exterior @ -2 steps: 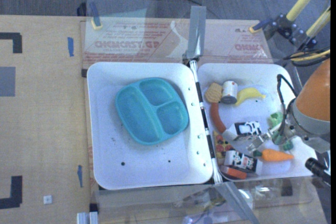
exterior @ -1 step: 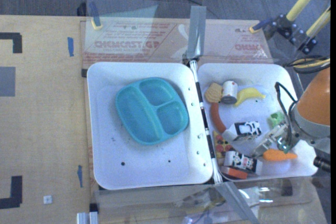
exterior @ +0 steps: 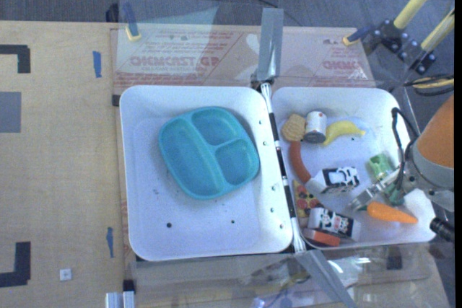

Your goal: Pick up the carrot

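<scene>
Two shallow white bins side by side on a wooden bench, viewed from above at a slant.

Left white bin [exterior: 144, 220]: holds one teal plastic plate with three compartments [exterior: 209, 152], lying slightly left of the bin's centre; nothing rests in its compartments.

Right white bin [exterior: 368, 99]: holds the clutter. Along the upper part, L to R: a tan cookie-shaped toy [exterior: 293, 128], a small grey-and-white can on its side [exterior: 315, 126] and a yellow banana toy [exterior: 343, 130], the can touching both neighbours. A red sausage-shaped toy [exterior: 299, 162] curves down the left wall. Near centre, a black-and-white cow-patterned toy [exterior: 339, 178]; a green blocky toy [exterior: 380, 166] sits to its right. Lower left corner: a black-and-white packet [exterior: 333, 223] among small red and yellow pieces (too small to identify).

The orange carrot toy [exterior: 391, 213] lies on the bin floor at lower right, tip pointing right.

Arm w/ orange band enters from the right; its two-finger gripper [exterior: 375, 192] hangs just above-left of the carrot. Whether the gripper is spread or closed cannot be told; carrot not seen held.
</scene>
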Action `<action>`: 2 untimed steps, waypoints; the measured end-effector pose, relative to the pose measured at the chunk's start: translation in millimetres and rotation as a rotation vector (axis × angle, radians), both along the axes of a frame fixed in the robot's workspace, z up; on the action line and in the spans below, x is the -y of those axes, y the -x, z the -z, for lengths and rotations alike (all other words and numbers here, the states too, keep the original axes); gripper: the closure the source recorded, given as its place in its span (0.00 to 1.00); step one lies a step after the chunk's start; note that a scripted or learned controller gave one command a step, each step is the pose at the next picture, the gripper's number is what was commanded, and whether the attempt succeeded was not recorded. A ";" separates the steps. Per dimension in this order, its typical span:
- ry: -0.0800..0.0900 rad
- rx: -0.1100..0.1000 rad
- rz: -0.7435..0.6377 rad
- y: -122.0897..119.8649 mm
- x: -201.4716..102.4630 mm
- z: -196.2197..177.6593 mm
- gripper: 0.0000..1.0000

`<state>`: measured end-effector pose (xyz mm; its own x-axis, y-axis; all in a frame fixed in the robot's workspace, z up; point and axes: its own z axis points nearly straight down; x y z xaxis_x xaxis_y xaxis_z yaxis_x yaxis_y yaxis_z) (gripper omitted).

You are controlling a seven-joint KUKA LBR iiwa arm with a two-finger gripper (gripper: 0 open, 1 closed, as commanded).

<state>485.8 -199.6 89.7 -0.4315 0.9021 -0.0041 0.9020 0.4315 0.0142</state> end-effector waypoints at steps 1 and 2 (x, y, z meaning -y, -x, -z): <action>0.001 0.001 0.460 1.8 -51.3 -0.2 0.00; 0.000 -0.002 0.363 2.0 -13.7 0.0 0.00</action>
<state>483.8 -185.9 89.8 -0.0831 0.9965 -0.0033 0.9965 0.0831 0.0124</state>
